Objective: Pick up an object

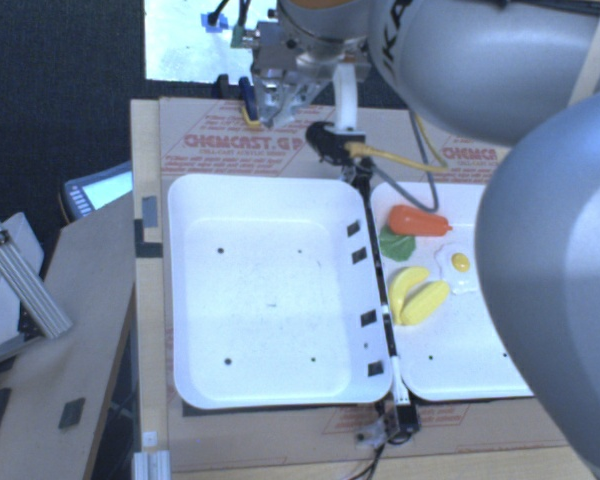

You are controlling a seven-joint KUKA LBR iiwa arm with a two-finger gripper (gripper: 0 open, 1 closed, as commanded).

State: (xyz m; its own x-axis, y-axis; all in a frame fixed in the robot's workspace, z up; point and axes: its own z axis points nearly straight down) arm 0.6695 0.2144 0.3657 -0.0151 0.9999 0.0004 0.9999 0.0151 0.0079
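In the right bin lie an orange carrot with a green leafy piece below it, a fried egg toy and a yellow banana. My gripper hangs high beyond the far rim of the left bin, over the cardboard, well away from these objects. Nothing shows in its grasp. A small dark blue and yellow thing sits just to its left on the cardboard. The big grey arm covers the right bin's right part.
A black divider with clips runs between the two bins. Printed cardboard lies under and behind them. A metal rail and a tablet stand left of the bench.
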